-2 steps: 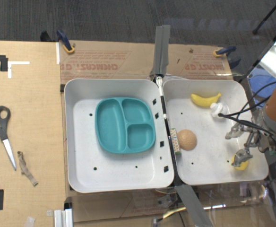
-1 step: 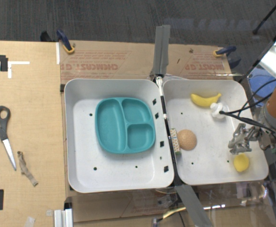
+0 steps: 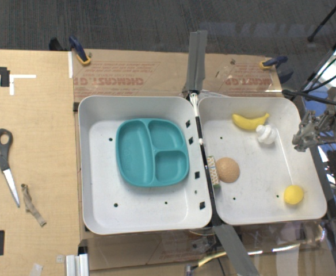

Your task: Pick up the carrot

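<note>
In the right bin (image 3: 254, 209), a small elongated tan-orange piece (image 3: 213, 170) lies against the left wall; I cannot tell whether it is the carrot. A round tan ball (image 3: 228, 169) touches it on its right. My gripper (image 3: 304, 134) hangs over the right wall of the right bin, far to the right of both. It is grey and partly lost against the clutter at the bench's edge. Nothing shows in its grasp.
The right bin also holds a yellow banana (image 3: 249, 121), a small white object (image 3: 265, 134) just below it, and a yellow lemon (image 3: 293, 195) near the front right corner. A teal divided plate (image 3: 153, 152) sits in the left bin (image 3: 99, 200). Scissors (image 3: 2, 157) lie on the bench at far left.
</note>
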Tool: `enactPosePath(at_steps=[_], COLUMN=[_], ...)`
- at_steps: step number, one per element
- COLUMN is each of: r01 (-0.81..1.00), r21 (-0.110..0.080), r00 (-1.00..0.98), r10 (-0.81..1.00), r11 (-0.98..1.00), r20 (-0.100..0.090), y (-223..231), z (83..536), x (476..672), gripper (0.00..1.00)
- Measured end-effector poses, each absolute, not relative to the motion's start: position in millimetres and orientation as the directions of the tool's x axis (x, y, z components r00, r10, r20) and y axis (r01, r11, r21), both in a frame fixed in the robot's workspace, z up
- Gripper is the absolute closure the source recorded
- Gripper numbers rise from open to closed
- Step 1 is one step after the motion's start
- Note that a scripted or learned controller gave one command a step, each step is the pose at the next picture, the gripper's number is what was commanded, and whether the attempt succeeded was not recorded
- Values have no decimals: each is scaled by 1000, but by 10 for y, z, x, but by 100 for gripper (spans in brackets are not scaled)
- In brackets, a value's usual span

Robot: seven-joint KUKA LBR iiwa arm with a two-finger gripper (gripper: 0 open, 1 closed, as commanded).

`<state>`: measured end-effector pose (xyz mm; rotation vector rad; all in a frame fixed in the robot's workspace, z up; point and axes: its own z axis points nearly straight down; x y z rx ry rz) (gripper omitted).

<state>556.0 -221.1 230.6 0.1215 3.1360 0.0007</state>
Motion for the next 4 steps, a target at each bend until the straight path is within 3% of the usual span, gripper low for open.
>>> enactPosePath(at_steps=[1, 2, 3, 4], r01=[-63, -195, -441, -677], r21=[-1, -3, -2, -3], r00=[-998, -981, -898, -736], r10=[-63, -195, -441, -677], r11=[998, 981, 898, 736], r20=[-4, -8, -6, -6], y=[-2220, -2221, -2219, -2215], z=[2791, 3615, 3411, 3198], x=[4829, 4876, 5354, 6071], gripper=[100, 100, 100, 100])
